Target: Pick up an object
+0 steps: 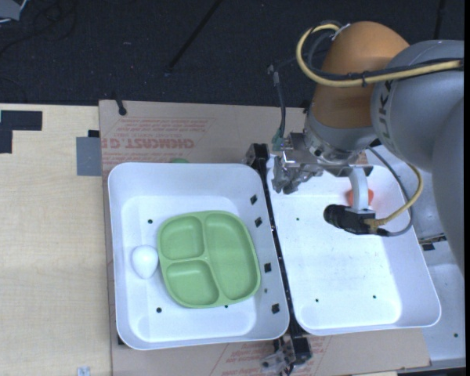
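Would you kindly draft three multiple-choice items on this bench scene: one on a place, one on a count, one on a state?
1. Where does the green tray lie?
A. left bin
B. right bin
C. on the cardboard

2. How many compartments does the tray have?
A. two
B. three
C. five

3. How does the white egg-shaped object sit?
A. inside a compartment
B. beside the tray, on the bin floor
C. in the right bin

Key: 1 A, it lies in the left bin; 2 B, ridges divide three wells; 3 B, it rests against the tray's left rim.

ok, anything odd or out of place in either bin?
Nothing stands out. The green divided plate lies flat in the left bin, a white egg beside it, apart. An orange object sits in the right bin.
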`<action>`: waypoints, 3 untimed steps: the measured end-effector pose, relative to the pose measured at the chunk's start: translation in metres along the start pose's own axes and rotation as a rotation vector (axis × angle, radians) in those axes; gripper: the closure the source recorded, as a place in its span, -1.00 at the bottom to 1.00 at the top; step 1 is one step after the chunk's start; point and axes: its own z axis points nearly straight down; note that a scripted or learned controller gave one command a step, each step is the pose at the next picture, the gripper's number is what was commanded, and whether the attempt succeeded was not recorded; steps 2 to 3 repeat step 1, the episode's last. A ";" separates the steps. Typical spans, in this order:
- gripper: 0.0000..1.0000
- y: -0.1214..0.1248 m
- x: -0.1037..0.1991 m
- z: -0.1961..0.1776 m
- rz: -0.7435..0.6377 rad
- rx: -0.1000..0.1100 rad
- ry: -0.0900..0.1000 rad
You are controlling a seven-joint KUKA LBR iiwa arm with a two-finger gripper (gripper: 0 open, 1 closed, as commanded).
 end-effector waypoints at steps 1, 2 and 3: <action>1.00 0.001 0.063 0.007 0.000 -0.001 0.000; 1.00 0.001 0.063 0.007 0.000 -0.001 0.000; 1.00 0.001 0.063 0.007 0.000 -0.001 0.000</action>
